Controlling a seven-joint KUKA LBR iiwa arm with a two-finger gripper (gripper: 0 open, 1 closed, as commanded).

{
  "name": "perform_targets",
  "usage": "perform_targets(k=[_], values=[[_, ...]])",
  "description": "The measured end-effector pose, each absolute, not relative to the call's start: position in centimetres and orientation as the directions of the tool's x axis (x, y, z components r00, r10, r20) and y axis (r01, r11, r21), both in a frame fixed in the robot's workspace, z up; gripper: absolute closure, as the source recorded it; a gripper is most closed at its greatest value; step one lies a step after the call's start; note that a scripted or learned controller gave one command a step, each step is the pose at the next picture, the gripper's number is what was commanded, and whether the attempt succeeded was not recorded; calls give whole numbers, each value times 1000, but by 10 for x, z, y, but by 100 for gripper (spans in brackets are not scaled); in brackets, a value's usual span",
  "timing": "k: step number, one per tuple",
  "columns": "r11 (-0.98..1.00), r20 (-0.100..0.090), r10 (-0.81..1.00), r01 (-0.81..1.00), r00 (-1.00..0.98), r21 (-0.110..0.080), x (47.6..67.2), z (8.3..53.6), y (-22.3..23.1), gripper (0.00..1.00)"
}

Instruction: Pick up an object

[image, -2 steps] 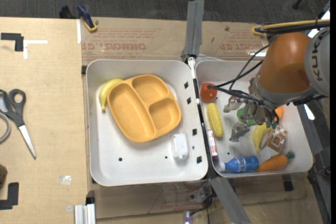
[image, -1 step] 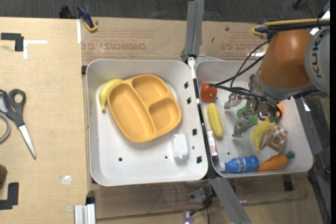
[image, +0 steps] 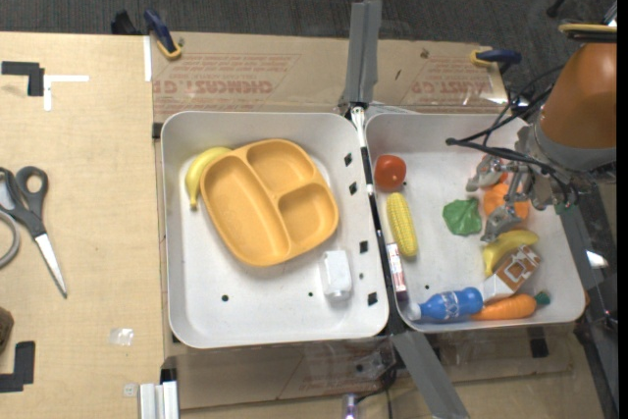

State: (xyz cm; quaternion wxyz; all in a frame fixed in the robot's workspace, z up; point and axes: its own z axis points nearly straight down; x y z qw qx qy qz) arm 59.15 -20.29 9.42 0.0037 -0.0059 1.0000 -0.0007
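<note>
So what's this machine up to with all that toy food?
A robot arm reaches in from the right, and its tool sits low over the right bin, on an orange toy beside a green leafy piece. Whether it has gripped anything is unclear. Corn, a tomato, a carrot and a blue bottle lie around. The left bin holds a yellow divided plate.
</note>
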Motion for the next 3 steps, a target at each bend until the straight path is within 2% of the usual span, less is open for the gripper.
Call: perform_targets(k=[1, 2, 3], values=[[1000, -13, -13, -13, -1000, -3, 593, 105, -203, 100], [1000, -13, -13, -13, -1000, -3, 593, 105, -203, 0], [996, -5, 94, 94, -996, 0, 576, 94, -207, 0]])
